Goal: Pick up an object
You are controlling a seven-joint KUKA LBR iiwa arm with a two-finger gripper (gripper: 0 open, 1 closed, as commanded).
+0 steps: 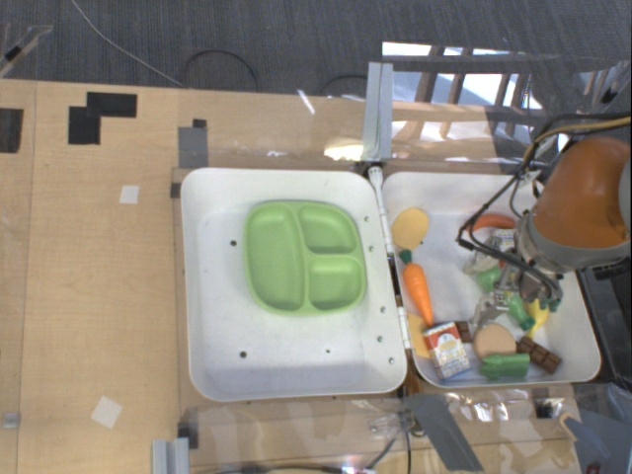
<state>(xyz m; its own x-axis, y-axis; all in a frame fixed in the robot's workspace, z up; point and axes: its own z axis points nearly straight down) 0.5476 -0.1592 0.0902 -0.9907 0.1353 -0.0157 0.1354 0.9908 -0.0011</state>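
Objects for picking lie in the right shallow white bin (589,349), a loose pile of small toy foods. We note an orange plastic carrot (417,291) near the bin's left wall, a round yellow piece (410,226) just above it, a small white-and-red carton (448,349) at the lower left, a tan round biscuit-like piece (495,341) beside it, a green block (505,365) along the lower wall, and a brown chocolate-bar piece (540,354) toward the lower right corner.

We see the grey arm with its orange band (585,197) over the right bin's right half, the gripper (510,292) pointing down into the pile. It sits among green pieces (489,276) and close to a yellow piece (537,315); metal parts and cables clutter the spot, so we cannot tell how wide the claw stands or whether anything is between its tips.

A light green plastic divided plate (303,257) lies in the middle of the left shallow white bin (212,354), well apart from the gripper.
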